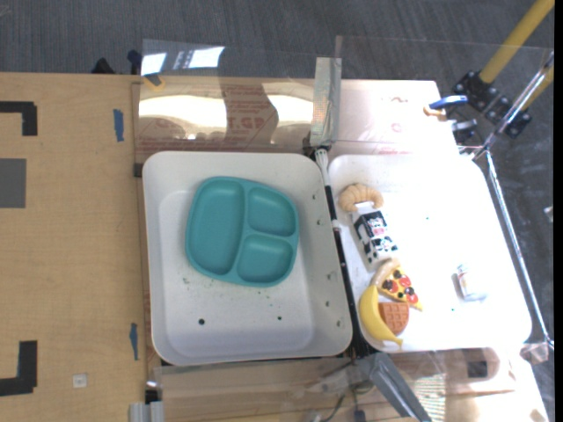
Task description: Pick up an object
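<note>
The curved yellow plastic banana (376, 316) lies in the right-hand shallow white bin (457, 192); my jaws' state I cannot tell.

No text, number or brand can be read anywhere on the bench. The clear panel (230, 117) behind the left bin (167, 236) carries faint reddish print, possibly lettering, but glare and reflection blur it beyond reading. In the right bin (493, 236), a small black-and-white packet (372, 234) lying between the croissant (359, 196) and the pizza slice (398, 286) bears dark markings that look like a label, too small to make out. A little white item (467, 284) near that bin's right side also shows a dark patch, illegible. Black bracket marks (21, 117) sit on the cardboard sheet (66, 236), shapes and not letters.
</note>
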`<move>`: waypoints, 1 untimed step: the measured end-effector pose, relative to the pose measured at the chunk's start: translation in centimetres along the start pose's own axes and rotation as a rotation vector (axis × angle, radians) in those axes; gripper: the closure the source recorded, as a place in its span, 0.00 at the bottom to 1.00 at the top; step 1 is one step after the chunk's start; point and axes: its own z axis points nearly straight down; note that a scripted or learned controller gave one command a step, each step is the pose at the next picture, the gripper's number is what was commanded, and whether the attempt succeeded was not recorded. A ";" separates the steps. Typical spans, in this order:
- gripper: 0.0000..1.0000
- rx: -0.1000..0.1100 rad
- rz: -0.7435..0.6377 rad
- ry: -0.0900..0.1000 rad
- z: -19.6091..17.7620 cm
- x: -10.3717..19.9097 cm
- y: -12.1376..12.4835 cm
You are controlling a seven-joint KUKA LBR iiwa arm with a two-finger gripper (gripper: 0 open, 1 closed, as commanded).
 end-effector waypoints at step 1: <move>1.00 0.002 0.311 0.000 -3.9 0.0 0.0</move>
